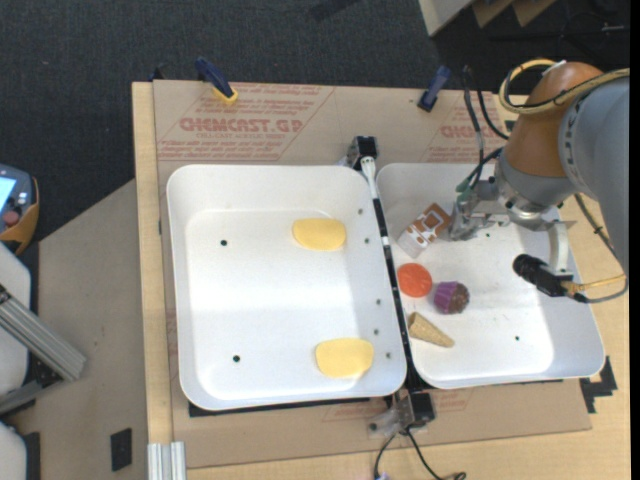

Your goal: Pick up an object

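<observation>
The big grey arm with its orange band reaches in from the right and bends down over the right bin. Its gripper sits low near the top of that bin, close to a small brown and white packet. I cannot tell if the packet is touching it. In the same bin, a bit lower, there is an orange round thing, and just beside it a purple lumpy thing. Below those lies a tan wedge. The left bin has two yellow ovals, one yellow oval near the top and another yellow oval near the bottom, well apart. Both bins sit side by side on a brown cardboard sheet.
</observation>
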`<state>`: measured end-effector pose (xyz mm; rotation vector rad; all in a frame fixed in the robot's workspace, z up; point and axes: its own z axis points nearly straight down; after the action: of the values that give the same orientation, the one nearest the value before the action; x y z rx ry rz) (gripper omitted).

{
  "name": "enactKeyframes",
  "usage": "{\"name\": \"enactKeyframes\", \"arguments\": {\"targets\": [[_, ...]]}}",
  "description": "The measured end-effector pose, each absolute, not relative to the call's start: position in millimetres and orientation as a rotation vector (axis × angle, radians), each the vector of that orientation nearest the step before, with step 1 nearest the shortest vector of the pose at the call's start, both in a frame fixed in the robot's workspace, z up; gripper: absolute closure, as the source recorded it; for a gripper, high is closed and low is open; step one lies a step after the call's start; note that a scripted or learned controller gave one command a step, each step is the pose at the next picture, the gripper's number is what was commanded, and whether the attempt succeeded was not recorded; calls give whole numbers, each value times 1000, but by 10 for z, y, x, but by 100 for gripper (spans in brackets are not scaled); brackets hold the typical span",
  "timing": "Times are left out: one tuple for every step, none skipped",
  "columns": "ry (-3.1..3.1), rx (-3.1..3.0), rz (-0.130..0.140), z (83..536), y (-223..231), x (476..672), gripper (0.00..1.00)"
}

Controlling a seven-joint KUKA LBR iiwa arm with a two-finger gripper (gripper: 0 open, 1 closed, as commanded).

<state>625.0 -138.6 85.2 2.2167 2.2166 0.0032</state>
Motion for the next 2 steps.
{"name": "enactKeyframes", "arguments": {"targets": [[2221,2220,0,850,-1367,6230,0],[2228,2241,-52,834,-1241,6473,0]]}}
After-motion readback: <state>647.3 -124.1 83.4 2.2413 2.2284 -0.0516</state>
